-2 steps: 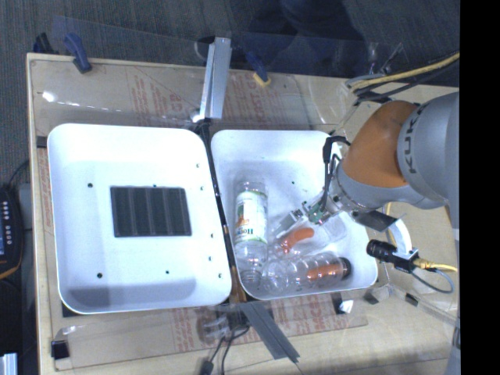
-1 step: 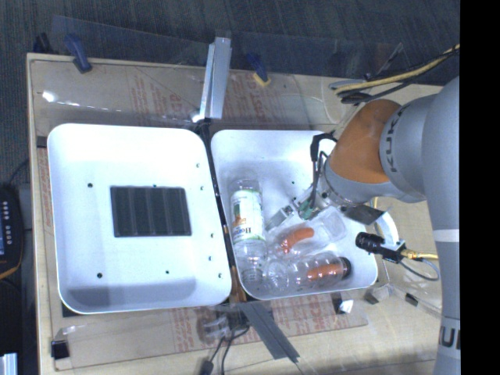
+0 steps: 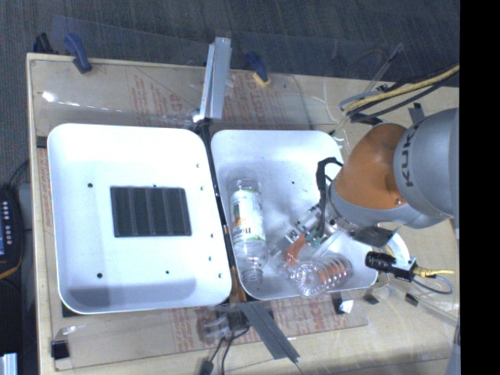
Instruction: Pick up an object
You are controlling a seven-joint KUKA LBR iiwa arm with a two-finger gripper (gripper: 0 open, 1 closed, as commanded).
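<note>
Bottle [image 3: 247, 226] is lying untouched in the right bin [image 3: 273, 143] — the tool [image 3: 306, 237] is hovering beside it, grip unclear; it needs lowering onto something.

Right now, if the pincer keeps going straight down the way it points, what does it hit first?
Probably the crumpled clear plastic cup lying just below the pincer in the right bin, though depth is hard to judge.

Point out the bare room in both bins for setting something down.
The left bin has a bare white floor all around its dark grate. In the right bin only the far part above the bottle is free; the near half is crowded by the bottle, a clear ribbed container and the gripper.
</note>
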